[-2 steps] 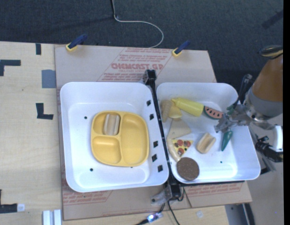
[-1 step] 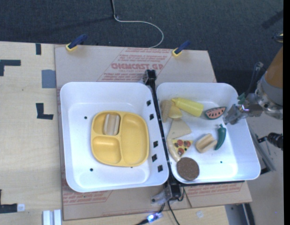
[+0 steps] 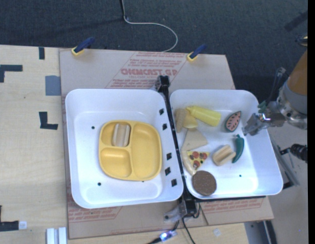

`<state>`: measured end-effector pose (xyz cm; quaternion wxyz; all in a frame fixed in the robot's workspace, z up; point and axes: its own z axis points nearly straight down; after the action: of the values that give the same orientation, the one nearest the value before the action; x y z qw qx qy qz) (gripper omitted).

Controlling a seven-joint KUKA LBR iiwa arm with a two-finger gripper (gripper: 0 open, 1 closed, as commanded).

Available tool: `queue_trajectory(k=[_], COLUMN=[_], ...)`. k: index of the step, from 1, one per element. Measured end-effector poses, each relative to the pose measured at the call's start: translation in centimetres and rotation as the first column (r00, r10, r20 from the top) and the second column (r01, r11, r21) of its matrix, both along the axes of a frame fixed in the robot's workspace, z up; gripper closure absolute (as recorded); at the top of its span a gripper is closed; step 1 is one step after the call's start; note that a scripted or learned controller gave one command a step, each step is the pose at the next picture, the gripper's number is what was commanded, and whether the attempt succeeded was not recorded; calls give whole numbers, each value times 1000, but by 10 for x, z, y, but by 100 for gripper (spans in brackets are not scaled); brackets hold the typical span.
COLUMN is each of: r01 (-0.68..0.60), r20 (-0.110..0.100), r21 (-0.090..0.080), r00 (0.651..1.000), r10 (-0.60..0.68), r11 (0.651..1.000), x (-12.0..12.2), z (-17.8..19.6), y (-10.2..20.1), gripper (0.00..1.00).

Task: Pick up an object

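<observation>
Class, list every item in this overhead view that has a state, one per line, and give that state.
Yellow divided plate: flat in the left bin, a tan block in its upper-left compartment.
Tan block: lying on the plate.
Yellow corn: lying in the right bin.
Watermelon slice: lying flat.
Green pepper: lying beside the bread roll.
Brown cookie: flat.
Claw: at the right bin's right edge, holding nothing visible.

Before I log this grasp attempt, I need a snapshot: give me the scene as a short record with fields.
left bin: yellow divided plate with a tan piece in its top-left compartment
right bin: toy foods, including yellow corn, watermelon slice, green pepper, pizza slice, brown cookie
gripper: at right bin's right edge, above the green pepper, holding nothing visible
</observation>
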<state>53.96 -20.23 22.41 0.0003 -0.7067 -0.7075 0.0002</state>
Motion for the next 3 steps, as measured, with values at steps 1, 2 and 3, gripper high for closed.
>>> queue_trajectory(k=[1,2,3], r01=[-5,-7,-6], r20=[0,-1,-2], r21=[1,3,2], r00=[1000,1000,1000], r10=[5,7,6], r11=[1000,1000,1000], x=[13,17,19], z=[-7,-7,-9], y=[48,112,164], gripper=[100,100,100])
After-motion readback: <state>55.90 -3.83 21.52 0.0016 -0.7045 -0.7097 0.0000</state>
